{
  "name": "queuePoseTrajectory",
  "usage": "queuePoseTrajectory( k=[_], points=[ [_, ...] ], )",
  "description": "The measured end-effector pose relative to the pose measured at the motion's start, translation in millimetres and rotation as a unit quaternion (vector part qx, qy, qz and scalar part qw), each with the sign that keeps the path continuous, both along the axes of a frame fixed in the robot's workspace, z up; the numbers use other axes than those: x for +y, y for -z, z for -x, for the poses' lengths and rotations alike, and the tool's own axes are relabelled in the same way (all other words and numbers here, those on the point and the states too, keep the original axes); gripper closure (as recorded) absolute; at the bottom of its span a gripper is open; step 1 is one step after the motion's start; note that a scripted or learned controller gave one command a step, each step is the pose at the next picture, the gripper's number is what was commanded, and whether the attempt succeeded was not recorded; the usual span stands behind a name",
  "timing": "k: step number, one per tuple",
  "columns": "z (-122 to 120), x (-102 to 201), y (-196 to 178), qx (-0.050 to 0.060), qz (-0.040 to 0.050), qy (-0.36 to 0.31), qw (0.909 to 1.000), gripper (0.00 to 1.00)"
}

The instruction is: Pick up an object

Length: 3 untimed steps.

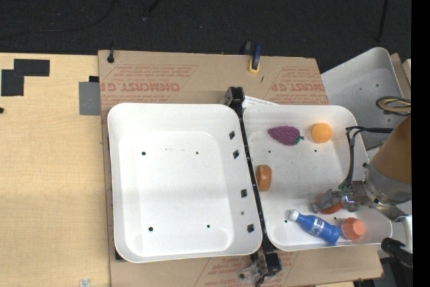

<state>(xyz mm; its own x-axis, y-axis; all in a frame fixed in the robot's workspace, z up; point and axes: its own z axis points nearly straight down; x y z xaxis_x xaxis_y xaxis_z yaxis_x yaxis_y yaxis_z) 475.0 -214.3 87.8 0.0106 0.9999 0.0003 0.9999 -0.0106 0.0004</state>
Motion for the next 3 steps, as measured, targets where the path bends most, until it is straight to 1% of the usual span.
queuePoseTrajectory(
  k=[3],
  points=[
    [0.0,-0.1,0.0,0.0,0.0001,0.001,1.0,0.0]
  ],
)
